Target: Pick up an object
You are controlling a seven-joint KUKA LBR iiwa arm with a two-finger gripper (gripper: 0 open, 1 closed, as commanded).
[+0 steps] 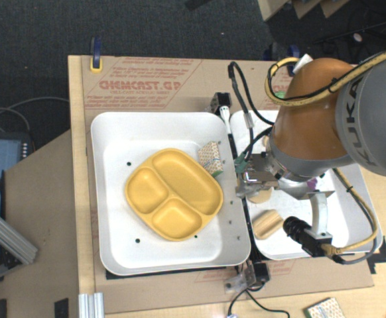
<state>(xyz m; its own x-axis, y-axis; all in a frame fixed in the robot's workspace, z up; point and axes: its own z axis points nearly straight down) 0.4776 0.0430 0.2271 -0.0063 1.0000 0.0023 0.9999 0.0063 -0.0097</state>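
Arm (325, 118): you're low over the right bin (352, 240), wrist covering most of it.
Gripper (256, 183): at the bin's left edge; grip state, you cannot tell.
Candidates: tan block (267, 224) just below the gripper; yellow divided tray (173, 194) and small patterned item (210, 155) in the left bin (113, 177).
Progress: nothing visibly lifted, so the pick looks not yet done.
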